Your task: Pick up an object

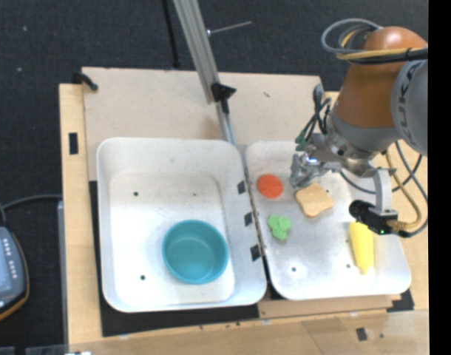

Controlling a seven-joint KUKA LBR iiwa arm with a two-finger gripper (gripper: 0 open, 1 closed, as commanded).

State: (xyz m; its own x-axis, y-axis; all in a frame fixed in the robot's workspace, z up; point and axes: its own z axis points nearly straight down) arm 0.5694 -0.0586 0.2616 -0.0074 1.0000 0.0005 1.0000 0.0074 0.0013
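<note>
Tan bread slice lies just below my gripper; it looks light and soft, best pinched across its edges. My finger spread I cannot tell.

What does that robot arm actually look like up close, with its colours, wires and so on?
The arm is grey and rounded with a wide orange band above the wrist. Looped cables run over its top and down its side. At its end sits a small metallic gripper with green and dark wiring around it.
</note>
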